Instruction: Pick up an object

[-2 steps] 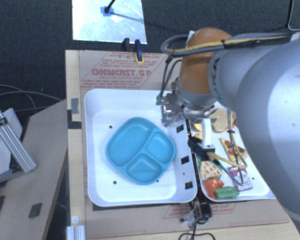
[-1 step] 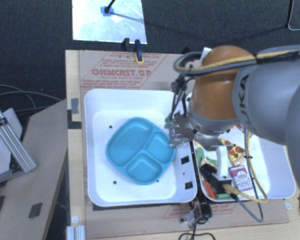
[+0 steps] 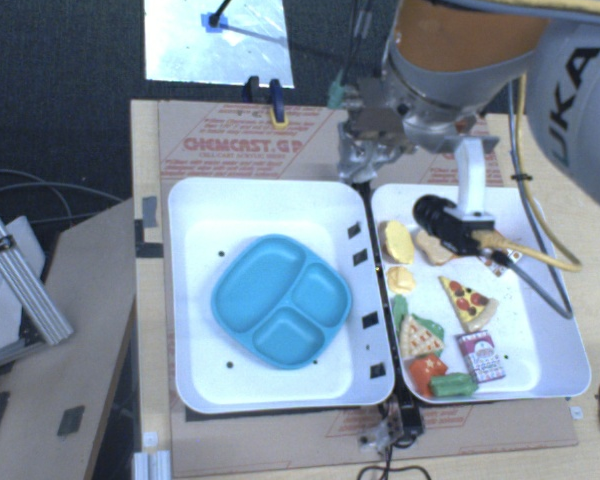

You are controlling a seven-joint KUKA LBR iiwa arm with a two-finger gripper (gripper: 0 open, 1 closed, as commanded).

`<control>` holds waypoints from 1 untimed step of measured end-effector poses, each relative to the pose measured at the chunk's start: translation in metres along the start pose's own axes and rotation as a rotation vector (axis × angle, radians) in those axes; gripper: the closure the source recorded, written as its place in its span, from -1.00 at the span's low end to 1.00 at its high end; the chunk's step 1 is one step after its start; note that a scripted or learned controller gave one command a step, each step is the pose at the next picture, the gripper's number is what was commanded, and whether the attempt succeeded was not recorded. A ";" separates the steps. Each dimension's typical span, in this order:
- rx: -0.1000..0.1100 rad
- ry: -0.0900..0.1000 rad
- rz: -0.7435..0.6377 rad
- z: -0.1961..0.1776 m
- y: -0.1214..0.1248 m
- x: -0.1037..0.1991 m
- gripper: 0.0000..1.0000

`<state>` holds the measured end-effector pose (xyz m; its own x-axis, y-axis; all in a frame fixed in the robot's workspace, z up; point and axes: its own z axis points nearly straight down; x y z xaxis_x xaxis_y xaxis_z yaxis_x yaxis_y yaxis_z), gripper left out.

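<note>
My gripper point(image 3: 363, 168) hangs over the far end of the divider between the two bins, under the grey and orange wrist. In the right bin point(image 3: 560, 353) lie several toy foods: a yellow piece point(image 3: 397, 241), a smaller yellow piece point(image 3: 401, 279), a pizza slice point(image 3: 468, 301), a wedge with green edging point(image 3: 417, 335), a red piece point(image 3: 425, 368), a green piece point(image 3: 452, 385) and a pink-purple box point(image 3: 479, 356). All of these sit nearer the camera than the gripper, apart from it.
A blue divided plate point(image 3: 280, 301) lies in the left bin point(image 3: 195, 228). A black cylinder point(image 3: 442, 220) on a white bracket point(image 3: 471, 180), with a yellow cable, reaches over the far part of the right bin. Clamps point(image 3: 265, 93) stand behind the bins.
</note>
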<state>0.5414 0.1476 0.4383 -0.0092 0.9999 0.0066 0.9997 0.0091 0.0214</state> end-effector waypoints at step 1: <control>0.032 -0.009 0.011 0.102 -0.060 -0.032 1.00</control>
<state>0.4836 0.1159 0.3351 0.0017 1.0000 -0.0019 0.9999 -0.0017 -0.0103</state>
